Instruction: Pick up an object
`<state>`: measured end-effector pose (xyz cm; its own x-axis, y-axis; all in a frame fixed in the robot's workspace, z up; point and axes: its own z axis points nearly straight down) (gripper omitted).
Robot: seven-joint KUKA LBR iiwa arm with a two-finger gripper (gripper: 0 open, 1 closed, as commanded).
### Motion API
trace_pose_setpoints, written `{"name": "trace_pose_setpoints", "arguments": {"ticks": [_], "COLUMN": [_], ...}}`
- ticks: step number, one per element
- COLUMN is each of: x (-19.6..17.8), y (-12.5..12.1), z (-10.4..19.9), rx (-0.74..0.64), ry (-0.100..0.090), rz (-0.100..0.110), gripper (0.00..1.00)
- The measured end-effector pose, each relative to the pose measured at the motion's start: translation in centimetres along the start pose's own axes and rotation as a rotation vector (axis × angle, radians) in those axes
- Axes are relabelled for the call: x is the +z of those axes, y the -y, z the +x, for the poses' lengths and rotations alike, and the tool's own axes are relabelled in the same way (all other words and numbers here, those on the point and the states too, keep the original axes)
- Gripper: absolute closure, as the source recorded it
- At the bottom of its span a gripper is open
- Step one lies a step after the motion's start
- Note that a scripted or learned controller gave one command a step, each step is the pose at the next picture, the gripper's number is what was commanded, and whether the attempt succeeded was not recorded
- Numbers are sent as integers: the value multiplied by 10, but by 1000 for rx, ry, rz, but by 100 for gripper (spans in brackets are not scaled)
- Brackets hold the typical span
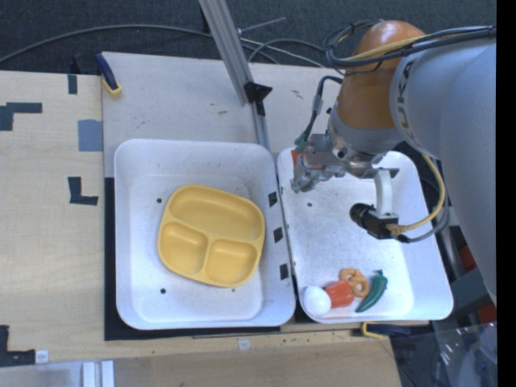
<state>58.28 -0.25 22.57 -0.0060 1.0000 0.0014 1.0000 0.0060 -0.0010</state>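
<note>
The gripper (305, 176) hangs over the right bin (427, 297), up near the bin's 11 o'clock corner. I cannot tell how it is set or whether it has anything in it, because the arm (379, 95) hides much of it.

The things to pick up are far from it. They sit in a little bunch at the bin's 6 o'clock edge: a white egg (316, 300), an orange piece (340, 293), a pretzel (353, 279) and a green pepper (373, 291). They touch each other.

Here is what could go wrong. The toys are packed close, so the gripper may push one away when it comes down. The egg is round and smooth, so it may slip or roll. They also lie right by the bin wall, so the gripper may bump the wall.

A yellow plate (211, 234) with three parts lies in the left bin (129, 168). It is wide and flat, so it looks hard to grab.
</note>
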Motion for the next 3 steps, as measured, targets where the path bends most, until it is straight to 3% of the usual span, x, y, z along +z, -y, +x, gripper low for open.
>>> {"name": "trace_pose_setpoints", "arguments": {"ticks": [2, 3], "x": [0, 0], "y": [-50, -49], "z": [88, 85], "rx": [0, 4], "ry": [0, 3], "rz": [0, 1], "gripper": [100, 0]}}
